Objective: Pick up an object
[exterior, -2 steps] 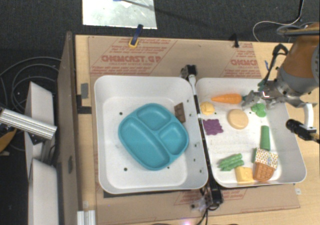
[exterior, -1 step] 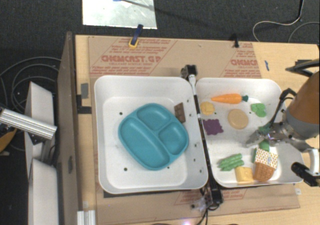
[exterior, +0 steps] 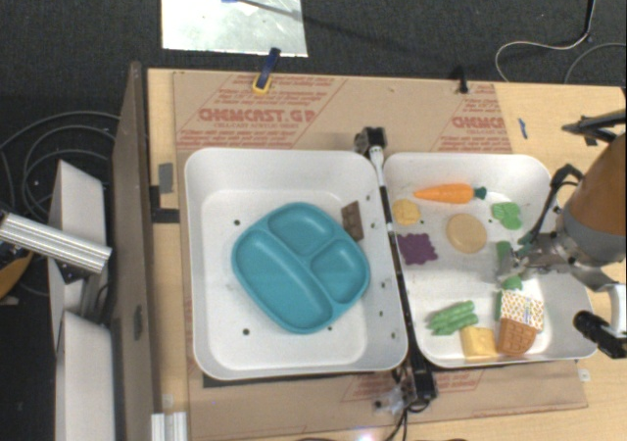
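Note:
My gripper (exterior: 513, 270) reaches in from the right and sits low over the right bin (exterior: 534, 172), near its right-middle. A small green piece (exterior: 504, 254) lies right at its tip; whether it is gripped is unclear. Around it lie a tan round disc (exterior: 467, 232), a green leafy piece (exterior: 506, 214), an orange carrot (exterior: 446, 194), purple grapes (exterior: 417, 249), a small yellow piece (exterior: 406, 213), green beans (exterior: 452, 317), a yellow cheese block (exterior: 478, 341) and a waffle-patterned piece (exterior: 519, 321).
The left bin (exterior: 211, 233) holds a teal divided plate (exterior: 300, 265) and a small brown block (exterior: 353, 220) by the divider. Cardboard covers the bench behind the bins. The arm's grey body (exterior: 598, 214) hangs over the right bin's right edge.

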Available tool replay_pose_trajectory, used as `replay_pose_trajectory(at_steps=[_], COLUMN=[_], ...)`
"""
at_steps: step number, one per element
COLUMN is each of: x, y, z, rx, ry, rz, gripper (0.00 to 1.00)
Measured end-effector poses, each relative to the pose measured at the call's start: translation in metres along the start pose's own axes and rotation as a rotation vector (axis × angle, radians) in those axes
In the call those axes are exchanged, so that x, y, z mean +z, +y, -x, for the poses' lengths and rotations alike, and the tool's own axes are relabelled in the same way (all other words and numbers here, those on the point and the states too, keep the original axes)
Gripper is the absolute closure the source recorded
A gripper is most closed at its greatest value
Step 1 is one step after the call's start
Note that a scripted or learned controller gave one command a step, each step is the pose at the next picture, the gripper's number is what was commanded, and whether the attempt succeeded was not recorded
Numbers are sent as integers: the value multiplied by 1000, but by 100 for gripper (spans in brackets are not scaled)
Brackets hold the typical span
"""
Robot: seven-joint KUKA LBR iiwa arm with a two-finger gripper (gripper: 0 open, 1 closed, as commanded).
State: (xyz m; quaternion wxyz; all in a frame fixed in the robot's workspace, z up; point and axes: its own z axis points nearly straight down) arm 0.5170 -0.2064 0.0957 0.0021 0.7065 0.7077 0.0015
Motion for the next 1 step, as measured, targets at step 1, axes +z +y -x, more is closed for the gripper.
replay_pose_trajectory(at_steps=[1], x=[-76], y=[74], z=[-89], rx=[-14], ry=[2], rz=[9], gripper=[100])
